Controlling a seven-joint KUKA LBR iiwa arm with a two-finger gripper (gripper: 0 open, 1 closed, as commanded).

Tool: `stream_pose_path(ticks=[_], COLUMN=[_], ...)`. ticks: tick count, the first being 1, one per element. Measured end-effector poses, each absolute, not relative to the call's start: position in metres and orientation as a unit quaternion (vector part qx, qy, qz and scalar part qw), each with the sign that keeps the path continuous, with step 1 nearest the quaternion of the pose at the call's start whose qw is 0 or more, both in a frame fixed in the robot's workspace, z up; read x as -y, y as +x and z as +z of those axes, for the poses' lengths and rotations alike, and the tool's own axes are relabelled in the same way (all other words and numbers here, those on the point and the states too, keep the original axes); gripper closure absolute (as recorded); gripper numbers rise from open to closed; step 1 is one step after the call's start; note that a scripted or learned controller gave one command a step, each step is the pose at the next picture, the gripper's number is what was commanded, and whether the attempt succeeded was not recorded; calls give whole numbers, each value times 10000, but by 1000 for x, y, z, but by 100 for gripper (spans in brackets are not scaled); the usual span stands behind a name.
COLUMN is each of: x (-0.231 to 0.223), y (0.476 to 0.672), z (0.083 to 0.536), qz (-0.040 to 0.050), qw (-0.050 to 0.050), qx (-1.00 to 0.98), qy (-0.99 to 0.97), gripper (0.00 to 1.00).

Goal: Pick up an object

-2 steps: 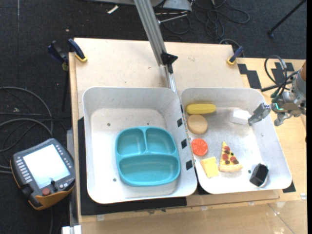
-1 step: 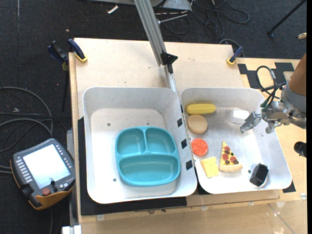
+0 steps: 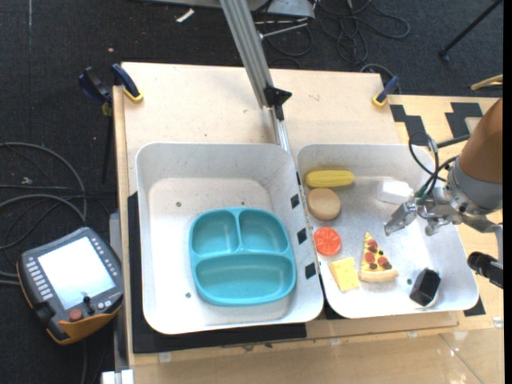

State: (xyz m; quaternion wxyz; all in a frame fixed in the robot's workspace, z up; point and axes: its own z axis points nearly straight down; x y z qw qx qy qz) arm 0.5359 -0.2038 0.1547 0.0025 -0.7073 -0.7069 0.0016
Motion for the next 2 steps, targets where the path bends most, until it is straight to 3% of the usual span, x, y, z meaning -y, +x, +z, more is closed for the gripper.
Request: stream_pose_path(ticks=[1, 2], x=[204, 204], y=[537, 538], z=[103, 116], qz=[-3, -11], qw=[-6, -27], qx=[7064, 7071], qy=[-7078, -7071], gripper=[0, 100])
